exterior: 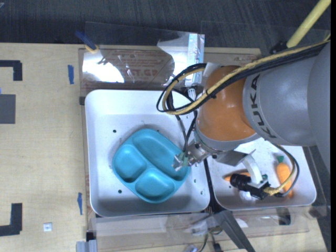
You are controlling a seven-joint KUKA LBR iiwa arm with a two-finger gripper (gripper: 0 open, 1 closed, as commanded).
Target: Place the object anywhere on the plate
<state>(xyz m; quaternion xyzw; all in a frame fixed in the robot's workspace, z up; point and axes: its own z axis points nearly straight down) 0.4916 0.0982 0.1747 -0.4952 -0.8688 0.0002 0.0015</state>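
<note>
A blue plate [147,164] with three compartments lies in the left white bin [105,119], towards its front right. My gripper [184,160] hangs over the plate's right rim, under the arm's orange band [223,112]. A small greenish bit shows at the gripper's tip, too small to identify. The arm's bulk hides the inner edge of both bins.
The right bin [304,193] holds an orange carrot-like toy [283,175], a black piece [242,181] and some white pieces [252,167]. Black and yellow cables [176,96] loop over the left bin's back right corner. A crumpled clear sheet [136,64] lies behind the left bin.
</note>
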